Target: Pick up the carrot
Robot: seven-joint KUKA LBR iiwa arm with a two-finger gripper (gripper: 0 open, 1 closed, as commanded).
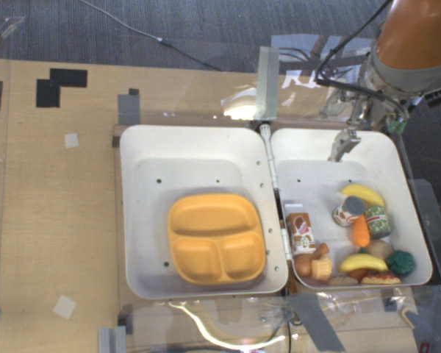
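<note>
The carrot [361, 232] is a small orange piece with a green tip. It lies in the right bin [309, 160] among other toy food, between a round tin [347, 212] and a green-labelled can [378, 221]. My gripper [343, 145] hangs over the far part of that bin, well behind the carrot and a little to its left. It is apart from every object. The grey and orange arm comes in from the upper right.
Around the carrot lie two bananas [362, 193] [364, 262], a broccoli [400, 262], a brown carton [300, 232] and other small foods at the bin's near edge. The left bin [143, 160] holds a yellow divided plate [216, 237].
</note>
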